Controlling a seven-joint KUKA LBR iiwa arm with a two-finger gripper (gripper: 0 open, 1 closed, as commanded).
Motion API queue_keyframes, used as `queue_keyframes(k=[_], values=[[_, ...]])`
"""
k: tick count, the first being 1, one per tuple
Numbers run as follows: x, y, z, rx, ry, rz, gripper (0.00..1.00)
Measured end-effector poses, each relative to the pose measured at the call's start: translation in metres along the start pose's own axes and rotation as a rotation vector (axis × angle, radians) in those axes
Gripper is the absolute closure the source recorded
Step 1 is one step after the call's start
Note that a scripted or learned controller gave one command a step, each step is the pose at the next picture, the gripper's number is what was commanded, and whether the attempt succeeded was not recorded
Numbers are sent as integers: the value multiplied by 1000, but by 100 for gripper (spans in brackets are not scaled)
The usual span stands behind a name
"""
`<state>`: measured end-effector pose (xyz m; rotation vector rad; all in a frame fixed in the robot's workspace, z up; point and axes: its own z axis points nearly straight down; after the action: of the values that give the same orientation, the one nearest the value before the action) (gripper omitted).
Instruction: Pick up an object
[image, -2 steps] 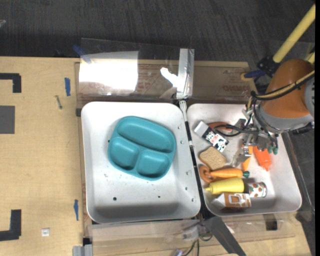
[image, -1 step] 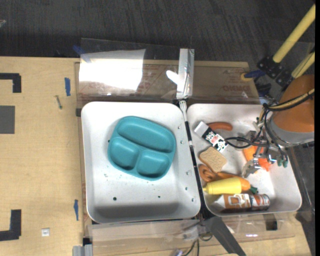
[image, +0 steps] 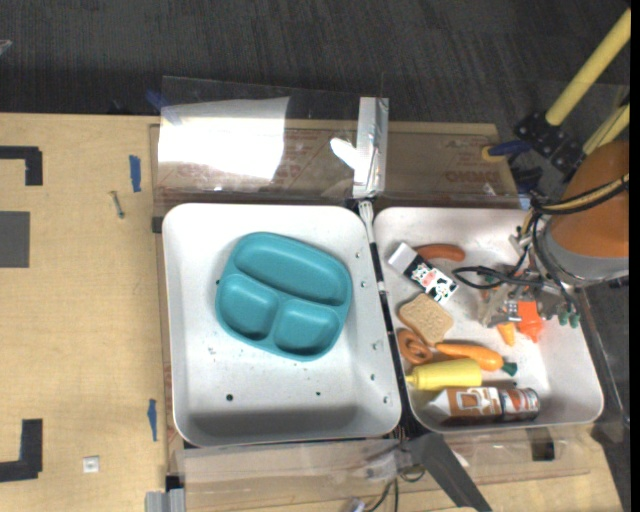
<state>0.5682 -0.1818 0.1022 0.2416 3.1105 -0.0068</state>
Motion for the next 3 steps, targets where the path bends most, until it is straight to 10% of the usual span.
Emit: queue_keyframes(k=[1,2,3], values=[[-11,-42,-173,1,4,-60,100],[-9,-41,-168,-2,14,-60,0],[39,-48,-12,-3,20,-36,0]])
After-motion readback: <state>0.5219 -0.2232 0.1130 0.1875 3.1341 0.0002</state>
